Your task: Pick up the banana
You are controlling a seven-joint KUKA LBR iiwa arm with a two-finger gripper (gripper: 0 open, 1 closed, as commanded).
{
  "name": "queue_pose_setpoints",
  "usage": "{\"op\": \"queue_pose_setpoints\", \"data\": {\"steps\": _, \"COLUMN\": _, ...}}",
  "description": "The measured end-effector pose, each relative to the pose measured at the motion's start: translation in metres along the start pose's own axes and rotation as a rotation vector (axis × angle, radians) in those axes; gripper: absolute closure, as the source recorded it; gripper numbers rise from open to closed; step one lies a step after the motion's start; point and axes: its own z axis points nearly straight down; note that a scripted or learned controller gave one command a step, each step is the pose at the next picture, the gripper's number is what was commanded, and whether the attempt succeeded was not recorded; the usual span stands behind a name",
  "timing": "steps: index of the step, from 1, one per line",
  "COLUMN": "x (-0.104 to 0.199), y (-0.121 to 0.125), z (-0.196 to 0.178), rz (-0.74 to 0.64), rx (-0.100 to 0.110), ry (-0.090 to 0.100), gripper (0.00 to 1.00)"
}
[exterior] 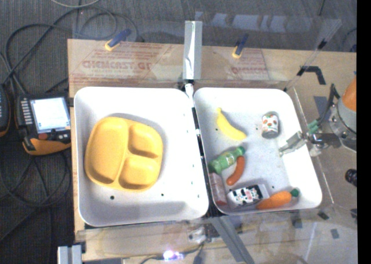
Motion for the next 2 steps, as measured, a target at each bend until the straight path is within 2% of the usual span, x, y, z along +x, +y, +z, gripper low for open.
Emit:
{"op": "queue_pose_setpoints", "data": {"steps": 1, "x": 0.076, "y": 0.063, "z": 0.126, "rz": -0.244, "rx": -0.016, "ry": -0.01, "gripper": 0.0}}
{"op": "queue_pose_setpoints", "data": {"steps": 2, "x": 0.108, "y": 0.118, "z": 0.125, "rz": -0.51, "rx": -0.018, "ry": -0.016, "gripper": 0.0}}
